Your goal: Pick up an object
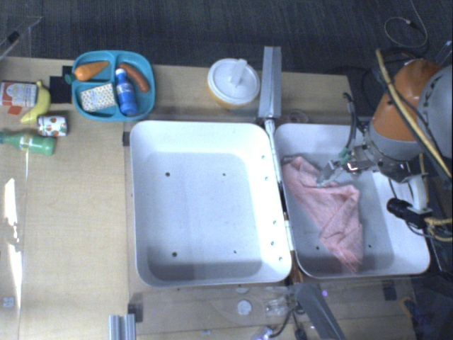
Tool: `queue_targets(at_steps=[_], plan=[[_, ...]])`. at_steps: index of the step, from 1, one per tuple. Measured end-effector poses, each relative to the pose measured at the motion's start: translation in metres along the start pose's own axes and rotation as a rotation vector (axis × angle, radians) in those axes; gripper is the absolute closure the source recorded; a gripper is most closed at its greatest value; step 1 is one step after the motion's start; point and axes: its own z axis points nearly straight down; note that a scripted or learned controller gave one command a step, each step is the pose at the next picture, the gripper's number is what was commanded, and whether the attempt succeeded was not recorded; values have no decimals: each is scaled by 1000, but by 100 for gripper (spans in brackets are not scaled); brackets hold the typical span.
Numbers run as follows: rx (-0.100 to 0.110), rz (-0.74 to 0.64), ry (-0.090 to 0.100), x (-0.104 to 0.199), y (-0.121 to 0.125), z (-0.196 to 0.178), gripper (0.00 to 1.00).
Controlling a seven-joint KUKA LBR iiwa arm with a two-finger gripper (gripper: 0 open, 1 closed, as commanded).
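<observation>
The end effector point(334, 173) is hanging low in the right bin point(407, 261), its tips sitting on or just above the upper edge of the pink cloth point(329, 207), though whether the fingers are parted or closed on the fabric I cannot tell. The cloth is lying crumpled across the left half of that bin, trailing toward six o'clock, while the left bin point(205, 204) is sitting at nine o'clock. On the worktop point(71, 225), a white lidded cup point(233, 82) is standing at eleven o'clock and a blue divided tray point(113, 85) at ten o'clock.
</observation>
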Motion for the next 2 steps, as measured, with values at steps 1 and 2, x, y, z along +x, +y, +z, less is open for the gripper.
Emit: queue_targets(at_steps=[1,2], plan=[[-8,-58,-5,-44,-54,35,0],[-15,-61,-6,-43,-50,24,100]])
